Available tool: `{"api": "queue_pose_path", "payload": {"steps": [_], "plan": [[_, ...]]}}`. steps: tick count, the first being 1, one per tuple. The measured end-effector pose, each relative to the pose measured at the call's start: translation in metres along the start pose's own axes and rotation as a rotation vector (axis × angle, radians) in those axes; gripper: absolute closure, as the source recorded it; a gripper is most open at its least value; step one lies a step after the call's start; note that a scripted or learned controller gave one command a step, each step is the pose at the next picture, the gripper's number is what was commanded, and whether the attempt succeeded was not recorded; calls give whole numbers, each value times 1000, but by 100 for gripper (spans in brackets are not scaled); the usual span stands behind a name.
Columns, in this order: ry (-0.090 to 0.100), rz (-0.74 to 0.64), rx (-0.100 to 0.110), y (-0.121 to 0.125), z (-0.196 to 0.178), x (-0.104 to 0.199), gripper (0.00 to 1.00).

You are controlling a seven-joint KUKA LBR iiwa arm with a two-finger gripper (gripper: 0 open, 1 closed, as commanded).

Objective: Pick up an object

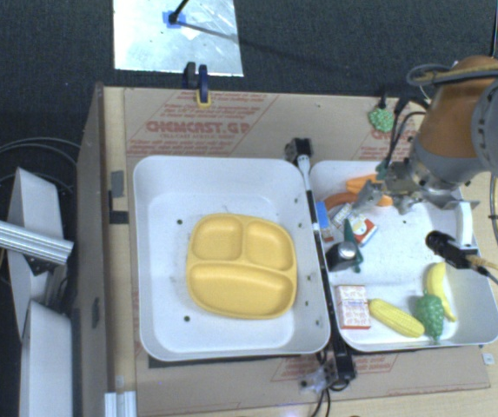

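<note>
My gripper [389, 191] hangs low over the back of the right bin [483, 320], on the grey arm with its orange band [454, 120]. It sits right beside an orange carrot-like piece [358, 183], with a second orange piece [339, 200] just to the left. Further forward in this bin lie a small red, white and green packet [362, 230], a dark metal object [346, 254], a red and white box [353, 307], a yellow corn cob [395, 317], green broccoli [432, 314] and a banana [437, 280].
The left bin [157, 233] holds a yellow divided plate [240, 264]. A blue item [322, 216] lies against the wall between the bins. A black part with a cable [447, 247] juts over the right bin's right side. A green tag [381, 119] lies behind the bins.
</note>
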State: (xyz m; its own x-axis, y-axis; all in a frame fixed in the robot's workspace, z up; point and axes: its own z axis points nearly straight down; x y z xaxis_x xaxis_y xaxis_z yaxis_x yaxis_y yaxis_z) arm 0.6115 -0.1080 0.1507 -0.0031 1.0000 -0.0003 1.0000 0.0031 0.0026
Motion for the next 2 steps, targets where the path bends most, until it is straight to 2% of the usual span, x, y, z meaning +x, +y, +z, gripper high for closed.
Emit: {"api": "queue_pose_path", "payload": {"steps": [1,2], "plan": [[0,4,4,50,51,-10,0],[0,3,7,56,27,-21,0]]}}
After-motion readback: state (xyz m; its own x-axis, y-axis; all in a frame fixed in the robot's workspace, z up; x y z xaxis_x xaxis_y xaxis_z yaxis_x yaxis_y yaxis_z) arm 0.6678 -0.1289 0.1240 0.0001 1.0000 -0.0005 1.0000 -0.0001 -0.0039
